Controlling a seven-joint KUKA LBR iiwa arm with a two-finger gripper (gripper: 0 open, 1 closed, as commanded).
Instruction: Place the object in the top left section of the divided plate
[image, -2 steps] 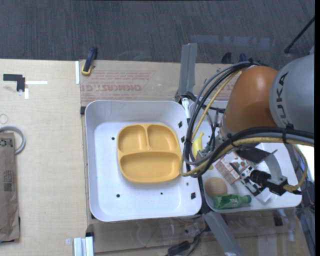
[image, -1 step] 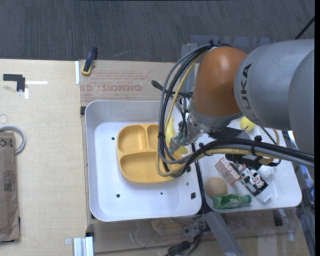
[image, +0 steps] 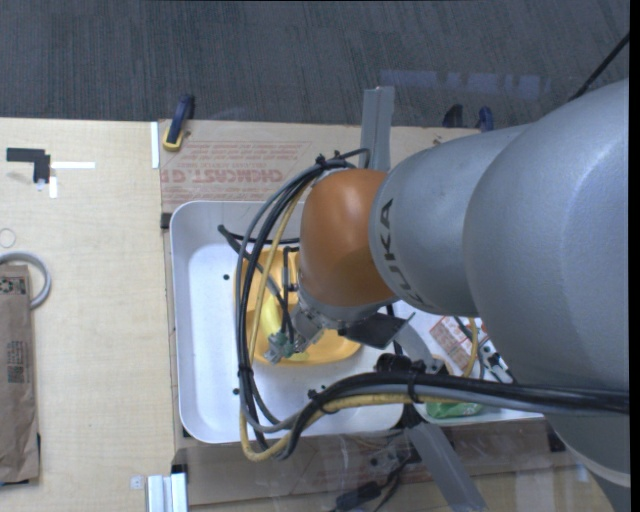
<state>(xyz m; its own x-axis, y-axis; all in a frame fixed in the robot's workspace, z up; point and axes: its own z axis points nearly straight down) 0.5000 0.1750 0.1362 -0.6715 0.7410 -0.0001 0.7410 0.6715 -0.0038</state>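
**Arm over the left bin, plate mostly hidden**

We see the grey KUKA arm with its orange wrist band reaching in from the right and covering most of the shallow white plastic bin on the left. Beneath the wrist lies the yellow divided plate, showing as a curved yellow rim near the bin's middle; its sections are hidden, so we cannot tell which one holds anything. The two-finger gripper hangs low over the plate's near edge, with something small and greenish at its tip; we cannot tell what it is or how the pincer stands. Black and yellow cables loop around the wrist. A brown paper bag lies at the bench's left edge.
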